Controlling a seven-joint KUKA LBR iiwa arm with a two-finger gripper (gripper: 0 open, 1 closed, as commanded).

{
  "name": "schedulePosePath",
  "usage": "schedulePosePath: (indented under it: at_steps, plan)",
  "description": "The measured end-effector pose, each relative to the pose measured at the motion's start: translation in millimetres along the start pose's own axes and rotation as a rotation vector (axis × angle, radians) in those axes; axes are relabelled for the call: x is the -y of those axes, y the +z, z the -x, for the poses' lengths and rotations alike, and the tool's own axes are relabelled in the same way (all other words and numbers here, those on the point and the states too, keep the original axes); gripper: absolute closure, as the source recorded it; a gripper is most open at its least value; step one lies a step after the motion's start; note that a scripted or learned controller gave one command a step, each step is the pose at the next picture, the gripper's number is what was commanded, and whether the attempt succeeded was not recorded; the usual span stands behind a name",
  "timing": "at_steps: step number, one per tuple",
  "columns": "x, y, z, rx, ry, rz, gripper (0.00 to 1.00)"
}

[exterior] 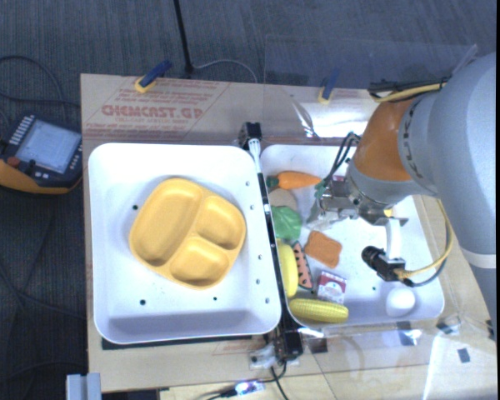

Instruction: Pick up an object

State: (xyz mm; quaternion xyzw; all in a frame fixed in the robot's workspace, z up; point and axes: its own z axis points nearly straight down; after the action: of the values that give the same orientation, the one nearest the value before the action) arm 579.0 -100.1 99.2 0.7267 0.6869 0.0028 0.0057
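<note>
Take the flat orange block [322,247] in the right-hand white bin [417,223] as your reference; everything that matters sits around it. The gripper [327,203] hangs just above and behind that block, low over the bin floor, with the grey arm's orange-banded wrist [385,144] angled down from the far right corner. From this slanted view the metal at the tip is a blur against the white plastic, so you cannot tell whether the gripper is open or closed, and nothing can be seen held in it.

The task's thing is not yet chosen, as far as you can judge. The nearest candidates are the orange block itself and the green leafy toy [285,222] just to its left. Farther back from the block lies the orange carrot [296,179]. In front of the block lie the small red-and-white box [331,287] and the yellow corn cob [318,310], with a yellow banana-like piece [288,271] at its front left against the divider. A white ball [400,300] rests well off to the block's front right.

The toys crowd the divider side, probably because that is where they slid, so a descent near the block risks catching two pieces at once. The other white bin [117,307], far left of the block, carries a yellow three-part plate [187,232] and plays no part for now.
</note>
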Motion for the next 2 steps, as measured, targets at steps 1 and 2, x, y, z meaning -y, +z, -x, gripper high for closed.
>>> schedulePosePath:
  at_steps: [1, 2]
  plan:
    - [36.9, -113.5, -20.4, -0.001, 0.13, -0.014, 1.0]
    - [37.2, -113.2, -20.3, -0.001, 0.13, -0.015, 0.0]
